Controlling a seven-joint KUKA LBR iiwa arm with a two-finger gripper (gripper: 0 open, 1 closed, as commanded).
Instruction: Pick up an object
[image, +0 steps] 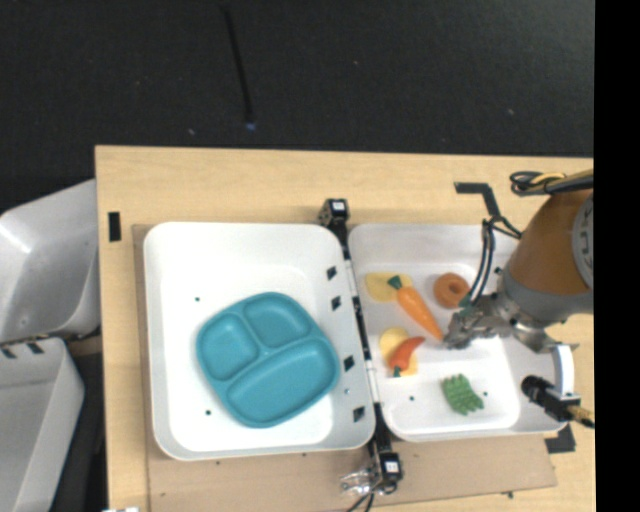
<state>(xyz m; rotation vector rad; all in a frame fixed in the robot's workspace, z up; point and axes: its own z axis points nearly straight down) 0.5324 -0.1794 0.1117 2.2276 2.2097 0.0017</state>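
Background was mostly a dark floor up top, with a light wood bench (250, 185) filling the middle of the frame and two shallow white bins sitting side by side on it.

The pickable stuff was all in the right bin (420, 425), center-right of the frame. Closest to the gripper (462, 330) was a toy carrot (417, 308), orange with a little green top, lying on a diagonal from upper left to lower right. The gripper sat right at its lower-right tip, close enough that I couldn't say if it was touching. Honestly couldn't make out whether the gripper was spread or pinched either, it was just a dark grey blob from that angle.

Around the carrot: a pale yellow piece (379, 288) just to its upper left, an orange ring-shaped thing (452, 289) like a donut to its upper right, a red-orange pepper (404, 352) with a green stem just below, and a bumpy green piece (462, 394) further down toward the lower right. All looked like smooth plastic play food. They were packed fairly near each other, so the carrot had neighbors on most sides.

The arm (545, 260) came in from the right edge, orange section up top, with cables looping off it.

The left bin (170, 260) held a teal divided plate (265, 357), three compartments, rounded corners, matte look. Black clips ran down the seam between the bins.
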